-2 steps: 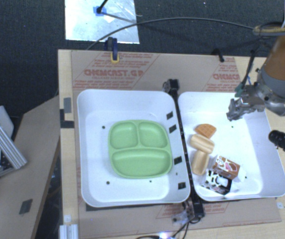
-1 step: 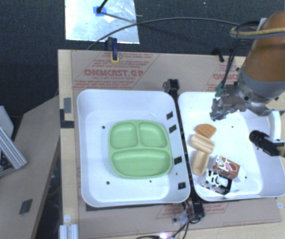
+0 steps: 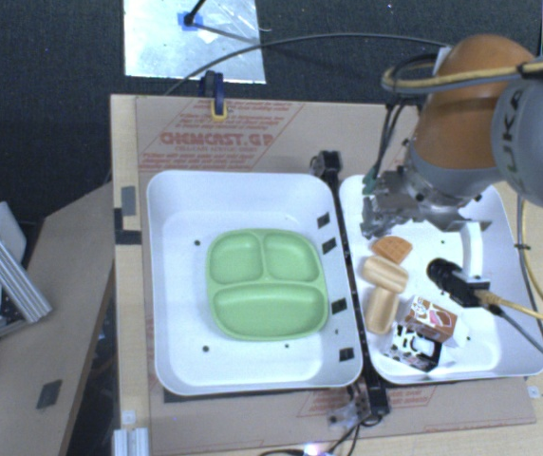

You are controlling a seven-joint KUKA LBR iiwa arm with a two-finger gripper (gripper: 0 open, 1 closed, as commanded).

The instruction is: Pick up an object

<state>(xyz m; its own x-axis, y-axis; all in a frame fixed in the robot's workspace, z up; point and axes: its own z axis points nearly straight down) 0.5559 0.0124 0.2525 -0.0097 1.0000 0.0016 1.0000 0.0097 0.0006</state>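
The right bin [image 3: 504,345] was crowded along its left wall, where an orange piece [image 3: 392,249], a tan block [image 3: 383,291], a small box [image 3: 432,318] and a black-and-white item [image 3: 412,347] lay in a close column, while its lower right floor lay bare. The left bin [image 3: 172,217], mid-frame, held a green plate [image 3: 267,283] with open white floor on every side. Both bins sat on cardboard [image 3: 234,136] over a pale bench [image 3: 63,283], and the gripper [image 3: 378,212] hung in the right bin's upper left corner just above the orange piece in the frame, open or closed I could not tell.
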